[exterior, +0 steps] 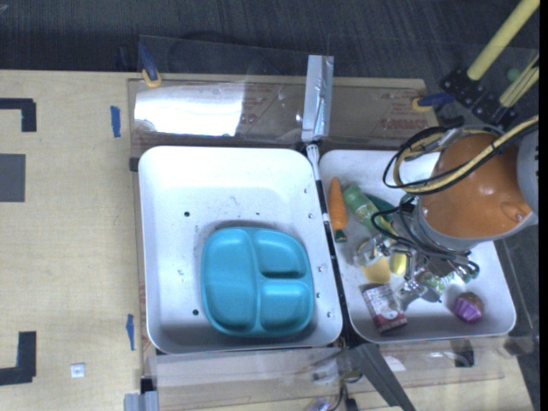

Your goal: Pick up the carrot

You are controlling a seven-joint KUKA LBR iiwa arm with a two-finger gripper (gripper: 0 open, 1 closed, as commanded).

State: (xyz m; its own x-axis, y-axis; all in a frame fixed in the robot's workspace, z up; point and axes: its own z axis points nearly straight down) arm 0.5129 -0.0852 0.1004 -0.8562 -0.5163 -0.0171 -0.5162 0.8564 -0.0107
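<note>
The carrot point(337, 206) is a small orange stick lying lengthwise against the left wall of the right bin point(501, 319), near its back. My gripper point(416, 281) hangs low over the middle of that bin, to the right of and nearer than the carrot, amid a cluster of items. The carrot lies apart from the gripper. The arm's orange band point(471, 191) and black cables cover the bin's back right part.
A green bottle point(360, 203) lies just right of the carrot. A yellow item point(379, 269), a dark red packet point(385, 306) and a purple item point(468, 307) lie near the gripper. The left bin point(171, 187) holds a blue divided plate point(257, 281).
</note>
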